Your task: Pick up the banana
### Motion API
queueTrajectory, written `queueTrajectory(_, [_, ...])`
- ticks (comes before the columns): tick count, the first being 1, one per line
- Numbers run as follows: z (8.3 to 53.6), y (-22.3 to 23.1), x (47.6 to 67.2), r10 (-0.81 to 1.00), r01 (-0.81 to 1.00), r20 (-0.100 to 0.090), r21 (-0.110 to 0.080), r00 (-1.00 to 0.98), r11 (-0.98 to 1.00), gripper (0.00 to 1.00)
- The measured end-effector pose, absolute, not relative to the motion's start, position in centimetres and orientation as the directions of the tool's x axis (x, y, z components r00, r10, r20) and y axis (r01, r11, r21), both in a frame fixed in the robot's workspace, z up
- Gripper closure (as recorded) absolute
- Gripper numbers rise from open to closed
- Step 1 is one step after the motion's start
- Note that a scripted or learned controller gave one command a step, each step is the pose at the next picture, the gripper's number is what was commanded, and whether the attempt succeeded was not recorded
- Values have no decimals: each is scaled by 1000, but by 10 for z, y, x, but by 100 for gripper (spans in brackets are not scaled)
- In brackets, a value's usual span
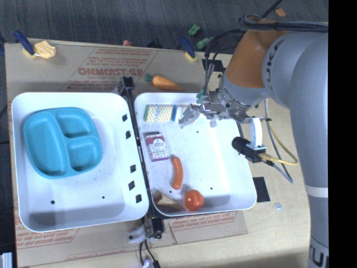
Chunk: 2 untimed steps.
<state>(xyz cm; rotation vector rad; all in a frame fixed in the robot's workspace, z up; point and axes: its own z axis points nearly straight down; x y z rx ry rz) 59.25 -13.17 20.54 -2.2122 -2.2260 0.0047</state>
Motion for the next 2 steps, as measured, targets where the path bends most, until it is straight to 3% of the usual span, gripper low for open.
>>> queueTrajectory(1, [123,-91,506,1000,1000,2,-8,-5,5,0])
queueTrajectory(2, [96,-103,595,985,985,1,3,-172,172,0])
